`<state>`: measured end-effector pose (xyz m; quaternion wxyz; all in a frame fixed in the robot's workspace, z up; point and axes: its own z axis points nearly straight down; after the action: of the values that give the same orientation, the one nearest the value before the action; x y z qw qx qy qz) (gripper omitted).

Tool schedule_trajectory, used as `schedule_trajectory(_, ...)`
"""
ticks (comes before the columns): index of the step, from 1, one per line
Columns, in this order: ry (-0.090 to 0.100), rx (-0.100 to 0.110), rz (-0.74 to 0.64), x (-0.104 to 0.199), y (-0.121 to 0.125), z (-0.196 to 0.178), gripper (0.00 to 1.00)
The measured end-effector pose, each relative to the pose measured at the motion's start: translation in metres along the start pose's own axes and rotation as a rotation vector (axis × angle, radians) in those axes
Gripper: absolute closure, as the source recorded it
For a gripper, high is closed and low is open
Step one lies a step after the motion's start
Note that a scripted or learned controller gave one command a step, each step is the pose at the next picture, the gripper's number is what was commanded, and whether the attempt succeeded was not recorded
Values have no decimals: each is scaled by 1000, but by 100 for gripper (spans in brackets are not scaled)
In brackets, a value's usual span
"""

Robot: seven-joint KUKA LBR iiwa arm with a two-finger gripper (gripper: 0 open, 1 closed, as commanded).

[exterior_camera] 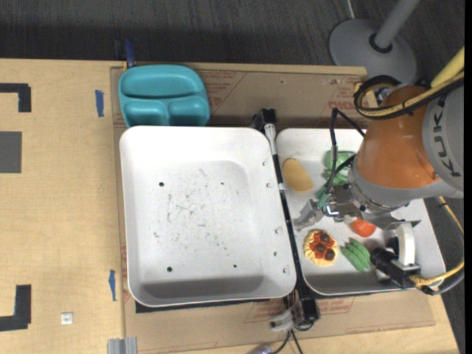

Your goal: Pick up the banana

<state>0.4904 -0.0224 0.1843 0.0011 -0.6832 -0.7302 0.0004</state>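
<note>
The cardboard-topped desk (66, 198) carried 2 shallow white plastic bins side by side. At the near end of the right bin (313, 280) lay a small round toy pizza (321, 247) with red and dark toppings, touching a ridged green piece (357, 256), with a smooth orange-red piece (363, 228) just behind that. The grey arm (402, 161), with its glossy orange band, reached in from the right and bent down over this bin, yellow and black cables looping around it. Its metal end effector (313, 212) hung low near the bin's left wall, just above the pizza; whether it was open or closed could not be told. Beyond it lay a smooth tan-yellow rounded piece (297, 174), the 1 thing of banana colour, apart from the end effector and close to the left wall. The left bin (199, 212) had a scuffed, speckled floor. Farthest back, a teal divided tray (164, 96) touched its far rim.
</note>
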Motion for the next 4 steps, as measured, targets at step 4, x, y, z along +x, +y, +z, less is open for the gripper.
schedule_trajectory(4,-2,-10,1,0,4,-40,100)
